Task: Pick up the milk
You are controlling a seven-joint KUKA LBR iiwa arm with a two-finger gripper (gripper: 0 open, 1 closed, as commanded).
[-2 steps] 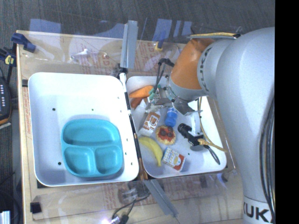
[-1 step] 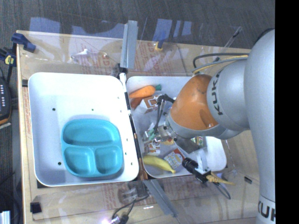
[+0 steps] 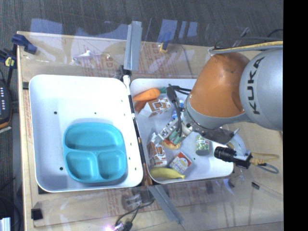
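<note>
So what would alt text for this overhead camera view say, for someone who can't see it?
A grey and orange robot arm reaches from the right over the right-hand white bin, which holds a jumble of small cartons, a carrot and a banana. The left bin holds a blue divided tray.

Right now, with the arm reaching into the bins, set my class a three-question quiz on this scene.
1. True or false: the blue three-compartment plastic tray lies in the left white bin.
2. Which lies nearest the right white bin's front edge? A) orange carrot B) yellow banana C) small green-labelled jar
3. Fill in: the grey arm's band above the wrist is coloured ____.

Key: 1 true; 2 B; 3 orange.
</note>
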